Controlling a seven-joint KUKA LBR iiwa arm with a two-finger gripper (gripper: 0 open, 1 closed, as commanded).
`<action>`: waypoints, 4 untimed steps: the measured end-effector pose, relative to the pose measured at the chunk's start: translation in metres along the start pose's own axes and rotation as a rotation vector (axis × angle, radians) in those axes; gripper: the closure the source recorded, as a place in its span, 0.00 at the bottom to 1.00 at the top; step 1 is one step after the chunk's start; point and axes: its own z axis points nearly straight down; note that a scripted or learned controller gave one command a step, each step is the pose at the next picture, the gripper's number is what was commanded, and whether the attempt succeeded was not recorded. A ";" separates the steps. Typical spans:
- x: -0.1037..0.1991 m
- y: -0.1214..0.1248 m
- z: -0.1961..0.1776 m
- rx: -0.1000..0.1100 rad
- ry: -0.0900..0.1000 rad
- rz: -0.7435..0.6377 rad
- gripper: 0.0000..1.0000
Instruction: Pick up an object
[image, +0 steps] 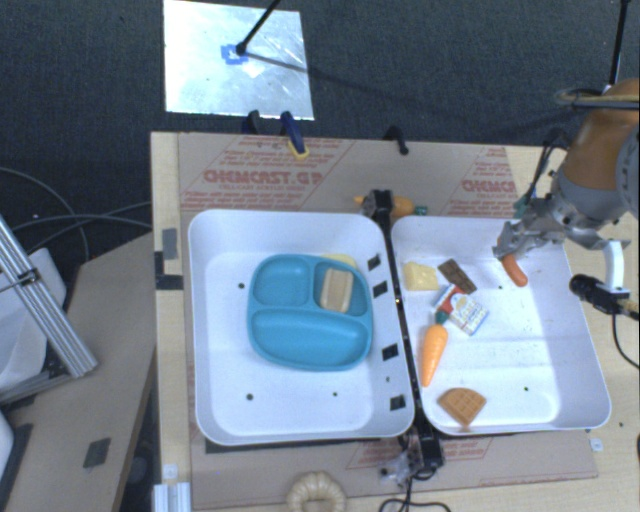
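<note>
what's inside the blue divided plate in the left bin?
The blue divided plate holds one tan bread-like piece in its upper right compartment. The other two compartments show bare blue. A pale yellow item peeks from behind the plate's rim, mostly covered.

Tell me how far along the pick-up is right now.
Nothing looks picked yet. The gripper sits low in the right bin, right at the small orange sausage, but a grasp isn't clear. The carrot, waffle and cheese wedge lie untouched. Lifting an object remains.

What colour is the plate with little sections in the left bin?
The divided plate is light blue, seen best in the camera view.
</note>
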 end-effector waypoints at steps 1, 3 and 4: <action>-0.005 0.001 -0.046 0.000 0.000 0.002 1.00; 0.040 -0.012 -0.076 0.006 0.003 -0.004 1.00; 0.082 -0.039 -0.070 0.008 0.003 -0.003 1.00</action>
